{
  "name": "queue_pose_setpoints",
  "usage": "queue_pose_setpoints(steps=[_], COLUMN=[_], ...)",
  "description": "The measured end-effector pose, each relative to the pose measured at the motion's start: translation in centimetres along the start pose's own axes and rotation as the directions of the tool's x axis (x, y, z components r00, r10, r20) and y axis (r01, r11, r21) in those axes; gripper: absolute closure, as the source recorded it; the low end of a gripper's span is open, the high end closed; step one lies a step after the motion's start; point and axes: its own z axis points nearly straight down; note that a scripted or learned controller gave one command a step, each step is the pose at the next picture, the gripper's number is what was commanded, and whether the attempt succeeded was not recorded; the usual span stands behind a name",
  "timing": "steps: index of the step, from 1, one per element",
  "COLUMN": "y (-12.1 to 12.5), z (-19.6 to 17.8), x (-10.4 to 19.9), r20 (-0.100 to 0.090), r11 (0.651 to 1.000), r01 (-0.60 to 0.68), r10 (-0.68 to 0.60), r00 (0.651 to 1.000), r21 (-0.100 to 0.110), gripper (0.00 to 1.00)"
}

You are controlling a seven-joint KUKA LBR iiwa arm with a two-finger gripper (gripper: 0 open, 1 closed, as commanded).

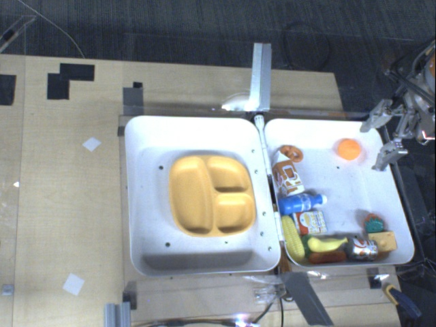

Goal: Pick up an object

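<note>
My gripper [372,146] hovers open at the far right rim of the right bin [381,189], with nothing between its fingers. Just to its left an orange ball [349,149] lies on the bin floor. Along the bin's left side lie a pretzel [291,153], a small carton [289,176], a blue bottle [300,203] and a small packet [313,221]. At the near edge sit a corn cob [292,238], a banana [327,244], a can [363,250], a tan cube [386,240] and a red-and-green item [373,223].
The left bin [146,182] holds a yellow divided plate [210,195]. A metal post [261,77] rises behind the seam between the bins. Bare bin floor lies between the ball and the items along the near edge.
</note>
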Motion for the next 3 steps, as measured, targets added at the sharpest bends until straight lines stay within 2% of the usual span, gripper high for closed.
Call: queue_pose_setpoints(steps=[1,2,3], y=[-1.9,-2.2,-2.1], z=[9.3,19.5,19.3], x=[-2.5,3.7,8.6], r20=[-0.006,0.003,0.012], r11=[0.98,0.994,0.994], r01=[-0.199,0.109,-0.111], r10=[0.199,-0.109,0.111], r00=[0.98,0.994,0.994], r21=[-0.001,0.002,0.003], gripper=[0.0,0.0,0.0])
